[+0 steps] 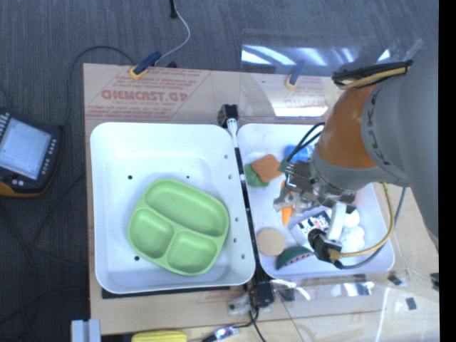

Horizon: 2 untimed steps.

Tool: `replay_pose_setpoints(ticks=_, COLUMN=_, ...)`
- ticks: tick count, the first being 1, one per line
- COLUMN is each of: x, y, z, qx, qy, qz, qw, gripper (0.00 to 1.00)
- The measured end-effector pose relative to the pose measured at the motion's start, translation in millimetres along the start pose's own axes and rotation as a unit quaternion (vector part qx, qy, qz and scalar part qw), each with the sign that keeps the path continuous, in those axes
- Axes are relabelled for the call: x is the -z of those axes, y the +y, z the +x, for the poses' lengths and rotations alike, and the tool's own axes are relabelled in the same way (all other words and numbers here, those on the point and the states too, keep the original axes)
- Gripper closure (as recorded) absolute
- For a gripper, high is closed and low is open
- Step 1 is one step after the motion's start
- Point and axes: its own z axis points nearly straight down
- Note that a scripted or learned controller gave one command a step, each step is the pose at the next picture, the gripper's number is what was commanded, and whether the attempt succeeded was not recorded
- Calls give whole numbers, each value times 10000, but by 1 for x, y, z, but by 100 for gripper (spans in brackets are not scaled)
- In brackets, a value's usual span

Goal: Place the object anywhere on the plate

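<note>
Plate (178, 224), green with three compartments, sits in the left bin (114, 148), well apart from the tool (296, 199) and across the divider from it. You've got the tool down in the right bin (370, 262) among the clutter: orange toast-like piece (265, 167) just beside it, tan disc (271, 241) and green wedge (292, 256) near it. Can't tell its grip state from this angle.
</note>
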Motion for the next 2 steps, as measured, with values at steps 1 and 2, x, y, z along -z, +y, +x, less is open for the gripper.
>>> replay_pose_setpoints(ticks=1, x=0, y=-17, z=92, qx=-675, qy=-1, qz=3, qw=9977, gripper=100)
replay_pose_setpoints(ticks=2, x=0, y=-16, z=90, qx=-688, qy=-9, qz=-5, qw=9976, gripper=0)
